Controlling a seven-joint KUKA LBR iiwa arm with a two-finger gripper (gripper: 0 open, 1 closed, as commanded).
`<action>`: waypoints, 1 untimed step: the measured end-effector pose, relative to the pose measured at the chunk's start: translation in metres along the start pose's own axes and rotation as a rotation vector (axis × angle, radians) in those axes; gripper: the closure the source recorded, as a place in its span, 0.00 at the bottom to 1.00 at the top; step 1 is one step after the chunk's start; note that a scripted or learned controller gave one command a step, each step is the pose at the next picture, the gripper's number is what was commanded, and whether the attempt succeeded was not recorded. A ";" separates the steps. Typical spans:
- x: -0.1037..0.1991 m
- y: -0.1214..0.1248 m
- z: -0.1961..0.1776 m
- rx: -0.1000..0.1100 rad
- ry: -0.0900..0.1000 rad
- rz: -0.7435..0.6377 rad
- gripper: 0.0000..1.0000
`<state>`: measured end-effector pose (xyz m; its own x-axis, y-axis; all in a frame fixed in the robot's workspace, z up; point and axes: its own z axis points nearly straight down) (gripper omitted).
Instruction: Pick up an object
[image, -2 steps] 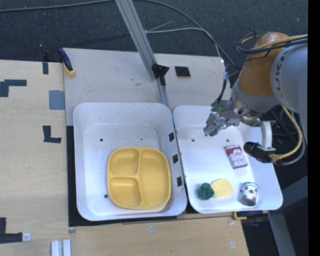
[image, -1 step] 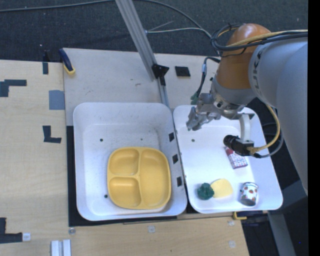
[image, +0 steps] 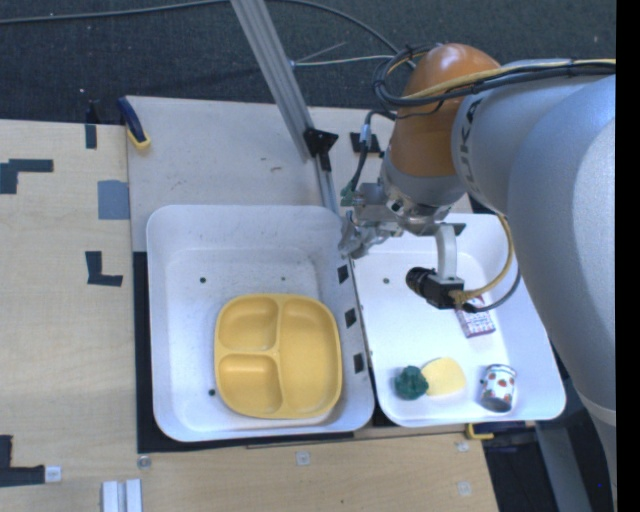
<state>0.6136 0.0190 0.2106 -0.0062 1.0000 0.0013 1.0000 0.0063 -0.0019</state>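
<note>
Candidate objects: four small items lie in the right bin. Along its near edge sit a dark green lump touching a pale yellow block, and, a little apart toward the near right corner, a silvery rounded piece with red marks. A small flat card with pink print lies farther up, mid-bin.

The left bin holds a yellow divided plate, three compartments, flat in the near half.

The gripper hangs above the divider between the bins, at the far end, well apart from all four items. Nothing visible between its fingers; open or closed — cannot tell from this angle. Grey arm comes in from the right, orange band over the wrist.
</note>
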 end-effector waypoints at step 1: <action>0.049 0.009 0.004 0.000 0.000 0.000 1.00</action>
